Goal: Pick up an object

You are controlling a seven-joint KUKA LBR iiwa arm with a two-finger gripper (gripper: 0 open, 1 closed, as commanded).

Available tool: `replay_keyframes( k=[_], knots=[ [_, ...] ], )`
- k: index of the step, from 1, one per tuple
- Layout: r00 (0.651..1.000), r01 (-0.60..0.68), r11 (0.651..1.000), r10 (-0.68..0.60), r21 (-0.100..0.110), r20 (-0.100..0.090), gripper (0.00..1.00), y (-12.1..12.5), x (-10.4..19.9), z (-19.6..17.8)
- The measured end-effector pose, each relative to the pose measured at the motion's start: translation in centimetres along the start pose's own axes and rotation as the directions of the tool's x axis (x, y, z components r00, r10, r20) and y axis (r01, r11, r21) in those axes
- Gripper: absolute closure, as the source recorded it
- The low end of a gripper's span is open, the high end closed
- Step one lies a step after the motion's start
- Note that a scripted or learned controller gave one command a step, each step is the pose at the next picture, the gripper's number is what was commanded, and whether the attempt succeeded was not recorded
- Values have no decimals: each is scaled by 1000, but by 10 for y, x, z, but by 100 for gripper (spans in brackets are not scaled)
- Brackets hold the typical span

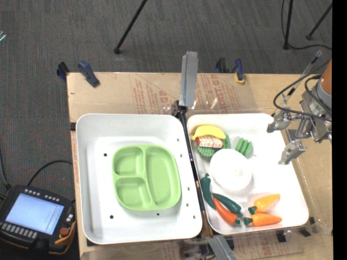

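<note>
My gripper [283,140] hangs over the right rim of the right bin [297,191], open, with nothing between its two grey fingers [290,152]. To its left in that bin lie a white round dish [231,170], a yellow banana [209,131], a red and white piece [209,141] on a green basket [206,151], and a small green vegetable [244,146]. Near the bin's front are a dark green pepper [208,190], a red chili [224,210] and two orange peppers [265,202] [265,219].
The left bin [89,145] holds a green divided plate [146,177]. A grey post [188,83] stands behind the seam between the bins. Cables [290,91] hang beside the arm at the right. A teach pendant [35,215] lies at the lower left.
</note>
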State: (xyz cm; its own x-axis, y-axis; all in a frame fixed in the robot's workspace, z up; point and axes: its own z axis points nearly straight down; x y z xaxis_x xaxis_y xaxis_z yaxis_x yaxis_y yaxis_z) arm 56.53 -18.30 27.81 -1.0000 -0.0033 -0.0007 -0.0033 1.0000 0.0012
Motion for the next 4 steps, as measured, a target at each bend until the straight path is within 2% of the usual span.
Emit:
replay_keyframes(
  k=[1, 2, 3, 4],
  knots=[
    [998, -59, 998, 59, -4, -15, 0, 21, 89, 118],
    [994, -114, 993, 114, -1, 1, 0, 90, 88, 190],
    [998, 65, 998, -65, 2, 6, 0, 6, 87, 188],
    [973, 231, 973, -231, 1, 7, 0, 69, 30, 188]
  ],
)
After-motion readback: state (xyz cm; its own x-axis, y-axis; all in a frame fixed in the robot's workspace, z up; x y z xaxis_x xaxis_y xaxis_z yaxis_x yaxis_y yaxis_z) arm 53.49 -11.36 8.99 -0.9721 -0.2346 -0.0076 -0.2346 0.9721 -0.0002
